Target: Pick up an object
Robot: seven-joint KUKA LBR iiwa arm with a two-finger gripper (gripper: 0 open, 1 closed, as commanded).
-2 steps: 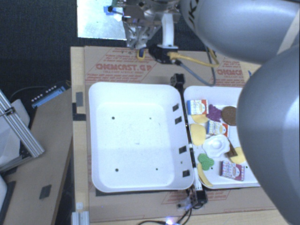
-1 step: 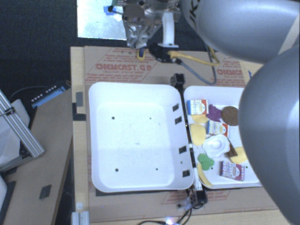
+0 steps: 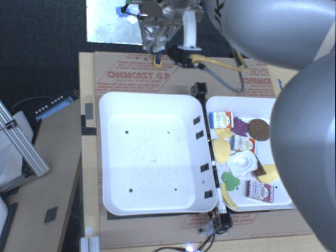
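From above, the desk (image 3: 131,70) carries two shallow white bins side by side on a brown sheet printed with red letters. The left bin (image 3: 152,154) has a bare white floor with a few small dark dots. The right bin (image 3: 213,108) holds all the loose things, crowded together in its left half.

Near the top of that bin lies a small carton (image 3: 221,119) with a red and white label, and just beside it a purple toy (image 3: 240,125). A round brown disc (image 3: 258,129) sits to the right of the purple toy, touching or nearly so. Below them is a second small box (image 3: 243,143), then a pale yellow piece (image 3: 221,150) against the bin's left wall. A white cup-like thing (image 3: 241,163) rests in the middle of the pile, with a green piece (image 3: 230,180) just below it to the left. A red packet (image 3: 260,191) lies near the bin's lower edge, and a yellow piece (image 3: 269,173) sits just above it.

The grey arm (image 3: 294,30) fills the upper right and right side, covering part of the right bin. The tool (image 3: 156,45) hangs at the top of the view, over the far edge of the brown sheet, well apart from both bins and from every item. Nothing sits between its fingers; whether they are spread or pressed together cannot be told from this angle
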